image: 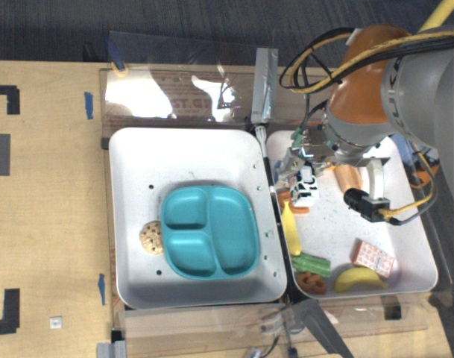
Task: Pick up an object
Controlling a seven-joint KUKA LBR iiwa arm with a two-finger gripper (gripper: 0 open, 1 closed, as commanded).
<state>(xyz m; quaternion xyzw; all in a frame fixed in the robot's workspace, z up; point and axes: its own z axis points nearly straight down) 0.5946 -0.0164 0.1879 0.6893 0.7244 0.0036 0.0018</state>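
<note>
A: Hovering low, the tool (305, 166) sits over the small black-and-white toy (307, 188) at the right shallow white bin's (420, 271) left wall.
B: Can't tell its grip state; nothing looks lifted yet.

Two white bins are being borne side by side by a pale wooden bench (48, 222). The left bin (130, 148) is being taken up largely by a teal divided plate (209, 231), with three compartments, and a speckled cookie (150, 237) is being pressed against the plate's left edge. The right bin (417, 263) is being kept just beside the left one. The bench top is being marked by strips of blue tape (88, 104) and by black corner marks (9, 99). Light is being thrown back by a clear plastic sheet (182, 88) behind the left bin, and dark carpet (174, 6) is being shown beyond it.
</note>
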